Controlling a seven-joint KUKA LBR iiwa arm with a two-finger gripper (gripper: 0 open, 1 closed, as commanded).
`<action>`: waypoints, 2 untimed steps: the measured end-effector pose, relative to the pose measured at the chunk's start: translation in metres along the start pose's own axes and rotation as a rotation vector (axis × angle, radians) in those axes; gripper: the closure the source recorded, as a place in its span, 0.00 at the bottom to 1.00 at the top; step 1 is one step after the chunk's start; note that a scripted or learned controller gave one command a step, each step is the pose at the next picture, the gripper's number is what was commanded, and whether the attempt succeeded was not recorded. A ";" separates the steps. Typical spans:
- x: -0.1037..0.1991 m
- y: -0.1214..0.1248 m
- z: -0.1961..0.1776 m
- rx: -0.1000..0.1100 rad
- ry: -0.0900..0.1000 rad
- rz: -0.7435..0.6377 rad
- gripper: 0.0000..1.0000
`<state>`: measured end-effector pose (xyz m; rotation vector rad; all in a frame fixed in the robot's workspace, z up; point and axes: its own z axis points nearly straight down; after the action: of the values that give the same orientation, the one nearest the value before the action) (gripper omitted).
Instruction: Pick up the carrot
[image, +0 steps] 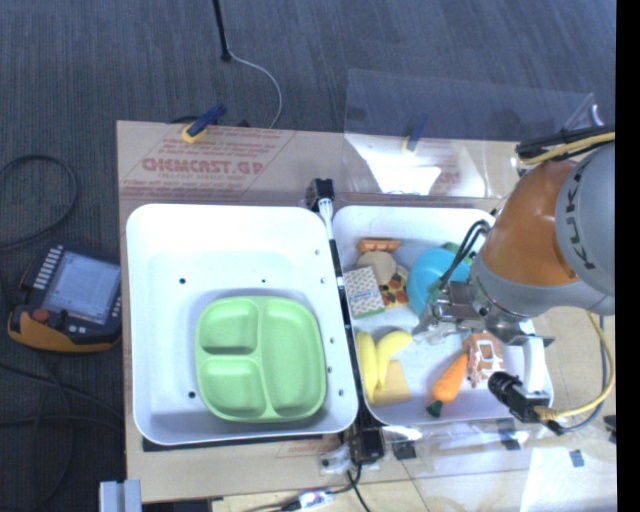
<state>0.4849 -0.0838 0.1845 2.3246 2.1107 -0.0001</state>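
Overhead, the grey arm (560, 240) hangs over the right bin (345, 290), its gripper (450, 315) of uncertain spread just far of the carrot (450, 378), which lies unlifted near the bananas (375, 355); the pickup remains undone.

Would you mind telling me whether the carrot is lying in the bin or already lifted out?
Lying in the bin. The carrot rests at a slant on the right bin's floor, near the front wall, beside the yellow pieces.
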 end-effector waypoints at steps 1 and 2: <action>-0.001 -0.001 0.001 0.004 0.000 0.001 0.00; -0.031 0.009 0.093 -0.019 -0.005 -0.477 0.00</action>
<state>0.4905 -0.1159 0.0916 1.7502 2.5856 0.0132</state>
